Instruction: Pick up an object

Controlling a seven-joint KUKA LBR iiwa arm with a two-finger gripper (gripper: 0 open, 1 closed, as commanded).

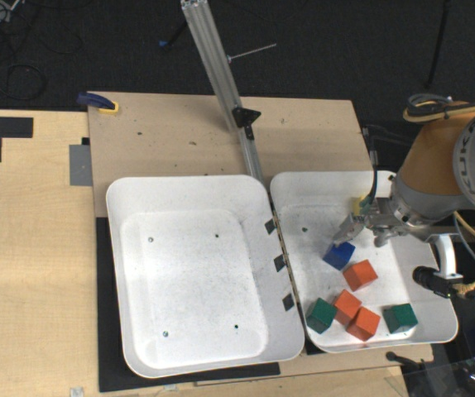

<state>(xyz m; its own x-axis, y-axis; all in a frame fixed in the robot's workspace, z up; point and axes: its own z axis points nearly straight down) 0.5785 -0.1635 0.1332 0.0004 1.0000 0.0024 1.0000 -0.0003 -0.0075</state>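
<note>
Several cubes lie in the right bin (320, 197). A blue cube (338, 255) sits near its middle, with an orange cube (360, 275) touching its lower right corner. Closer to the front lie two more orange cubes (347, 304) (365, 323) and two green cubes (321, 314) (400, 317). My gripper (364, 234) hangs low over the bin, just up and to the right of the blue cube. It is open with nothing between its fingers. One fingertip (347, 231) is close above the blue cube's top edge.
The left bin (138, 197) stands beside the right one, joined by black clips (280, 263) along the shared rim. A slanted aluminium rail (221, 73) rises behind the bins. A yellow cable (368, 197) hangs by my wrist.
</note>
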